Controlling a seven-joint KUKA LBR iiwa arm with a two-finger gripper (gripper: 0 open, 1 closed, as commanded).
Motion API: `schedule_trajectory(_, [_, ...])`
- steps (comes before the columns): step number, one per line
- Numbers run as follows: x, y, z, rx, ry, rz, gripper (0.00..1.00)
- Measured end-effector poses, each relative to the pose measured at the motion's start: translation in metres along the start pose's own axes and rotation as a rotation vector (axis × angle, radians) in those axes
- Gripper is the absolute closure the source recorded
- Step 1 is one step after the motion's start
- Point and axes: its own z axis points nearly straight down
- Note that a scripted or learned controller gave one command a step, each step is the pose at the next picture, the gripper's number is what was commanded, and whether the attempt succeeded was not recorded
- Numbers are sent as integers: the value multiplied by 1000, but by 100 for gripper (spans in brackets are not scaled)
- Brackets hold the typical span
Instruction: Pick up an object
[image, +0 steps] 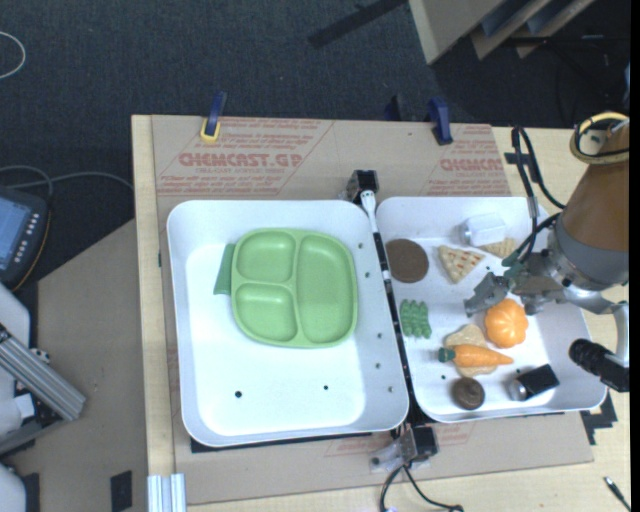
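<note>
I've got the tool (497, 290) low in the right bin (420, 330), fingers look spread w/ nothing between; the toy pumpkin (506, 322) sits just below it, carrot (480, 355) beyond, so prob. lining up a grab.

The arm (598, 225) is grey with a wide orange band. Black cables run along it. Its end effector (497, 290) is dark grey metal.

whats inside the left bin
The left bin holds a green divided plate with three compartments, lying flat toward the bin's far side. Nothing sits in the compartments. A green edge pokes out at the plate's left side; whatever lies beneath the plate is covered.
</note>
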Motion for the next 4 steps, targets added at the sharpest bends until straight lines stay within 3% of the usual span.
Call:
schedule_trajectory(1, [0,3,-6,-13,-2,-3,0])
schedule_trajectory(3, [7,8,88,-6,1,-3,0])
schedule_trajectory(4, [8,7,112,-8,0,-3,0])
